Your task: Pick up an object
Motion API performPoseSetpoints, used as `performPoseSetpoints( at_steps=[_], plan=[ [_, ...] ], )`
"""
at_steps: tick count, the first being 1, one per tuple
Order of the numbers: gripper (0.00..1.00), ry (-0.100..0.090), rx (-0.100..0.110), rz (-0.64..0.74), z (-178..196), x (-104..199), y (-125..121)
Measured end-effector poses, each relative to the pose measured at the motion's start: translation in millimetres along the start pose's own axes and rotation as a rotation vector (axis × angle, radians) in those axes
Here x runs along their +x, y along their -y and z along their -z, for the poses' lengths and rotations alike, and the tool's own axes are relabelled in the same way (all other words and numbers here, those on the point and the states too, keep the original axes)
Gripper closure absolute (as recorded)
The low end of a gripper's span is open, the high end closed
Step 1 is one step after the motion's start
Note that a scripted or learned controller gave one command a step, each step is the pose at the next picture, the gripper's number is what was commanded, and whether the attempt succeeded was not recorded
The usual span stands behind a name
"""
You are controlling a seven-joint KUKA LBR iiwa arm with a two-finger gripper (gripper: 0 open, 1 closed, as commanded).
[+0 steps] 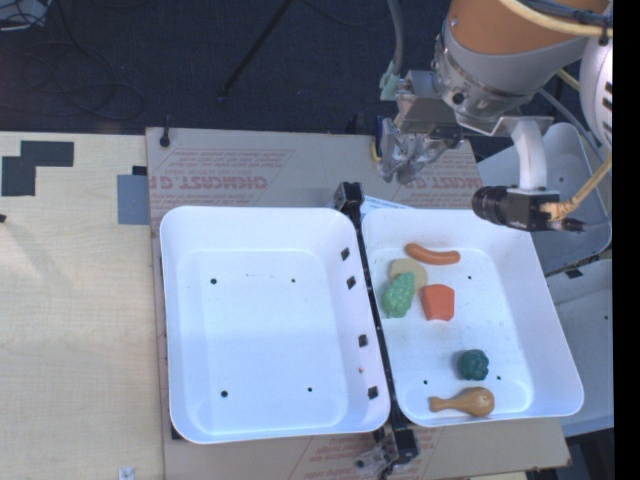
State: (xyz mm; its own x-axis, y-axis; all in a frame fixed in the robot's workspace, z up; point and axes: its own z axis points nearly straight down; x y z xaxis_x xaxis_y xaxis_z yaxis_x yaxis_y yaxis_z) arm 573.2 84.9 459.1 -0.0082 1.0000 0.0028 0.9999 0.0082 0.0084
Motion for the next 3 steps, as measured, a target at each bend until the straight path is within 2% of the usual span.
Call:
performPoseSetpoints(
  at_steps=[1,2,3],
  plan=[
    [1.0,0.003,0.009,-0.004,-11,53,-48],
    [1.0,0.0,0.002,-0.002,83,118,-70],
    [1.0,0.004,0.013,-0.004,76,160,-73]
  ],
)
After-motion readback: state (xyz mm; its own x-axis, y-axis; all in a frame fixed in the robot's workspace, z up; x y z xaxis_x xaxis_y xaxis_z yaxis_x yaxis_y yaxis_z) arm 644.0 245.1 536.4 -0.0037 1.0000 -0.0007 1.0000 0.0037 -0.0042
